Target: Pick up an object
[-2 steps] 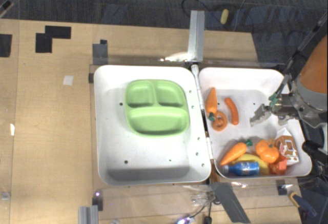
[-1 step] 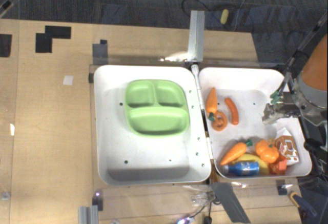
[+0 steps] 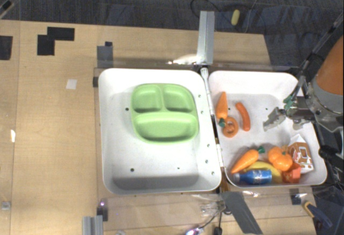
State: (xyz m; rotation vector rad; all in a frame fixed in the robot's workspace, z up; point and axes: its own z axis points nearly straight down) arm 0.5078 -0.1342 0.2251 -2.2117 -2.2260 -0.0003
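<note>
A green divided plate (image 3: 163,112) lies in the left bin (image 3: 115,169) on the pale wooden surface (image 3: 48,137). In the right bin (image 3: 258,82), a carrot (image 3: 221,105), a ring (image 3: 230,127) and a sausage (image 3: 243,115) lie near the divider; another carrot (image 3: 244,159), a blue can (image 3: 256,176) and an orange (image 3: 280,158) crowd the near wall. The end effector (image 3: 275,118) hangs released, fingers spread, over bare bin floor.

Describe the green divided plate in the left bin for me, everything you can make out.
The light green, plastic-looking divided plate is a rounded rectangle with three compartments: two small ones on its far side and one wide one on its near side. It lies flat, right way up, near the middle of the left shallow white bin, slightly toward the far side. All three compartments look bare. Only the bin floor touches it.
</note>
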